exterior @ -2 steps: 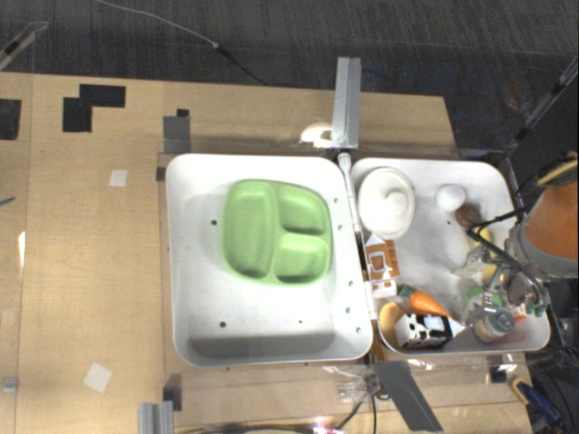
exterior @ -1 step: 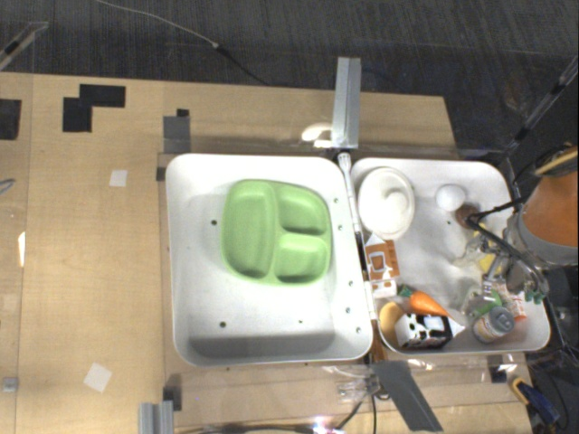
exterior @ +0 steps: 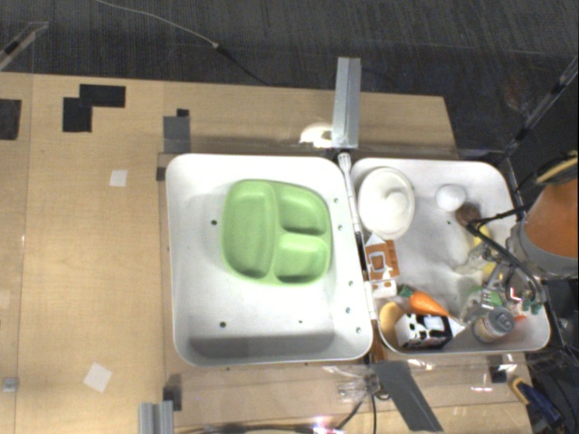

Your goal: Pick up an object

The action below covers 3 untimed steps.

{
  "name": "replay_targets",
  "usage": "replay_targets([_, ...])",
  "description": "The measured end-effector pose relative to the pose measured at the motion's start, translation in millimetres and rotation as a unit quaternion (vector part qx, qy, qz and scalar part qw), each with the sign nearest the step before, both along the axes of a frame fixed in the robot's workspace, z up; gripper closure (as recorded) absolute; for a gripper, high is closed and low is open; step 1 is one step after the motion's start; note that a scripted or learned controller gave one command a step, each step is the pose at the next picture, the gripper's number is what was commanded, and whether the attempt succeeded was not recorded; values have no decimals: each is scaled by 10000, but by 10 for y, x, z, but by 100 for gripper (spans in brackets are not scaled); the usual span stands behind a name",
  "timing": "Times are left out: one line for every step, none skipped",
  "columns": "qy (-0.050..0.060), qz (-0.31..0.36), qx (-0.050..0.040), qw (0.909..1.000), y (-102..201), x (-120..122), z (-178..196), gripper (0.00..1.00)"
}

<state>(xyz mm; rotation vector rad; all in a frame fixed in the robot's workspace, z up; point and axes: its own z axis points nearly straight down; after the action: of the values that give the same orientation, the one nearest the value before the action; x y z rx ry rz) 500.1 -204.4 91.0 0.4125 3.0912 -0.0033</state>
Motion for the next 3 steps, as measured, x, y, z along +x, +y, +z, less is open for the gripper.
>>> replay_targets([23, 158, -12, 9999, -28, 235, 0, 0])
replay_targets([7, 318, -14, 9995, -17, 68, 0, 0])
replay_targets([23, 677, -21, 9977, -24, 415, -2, 0])
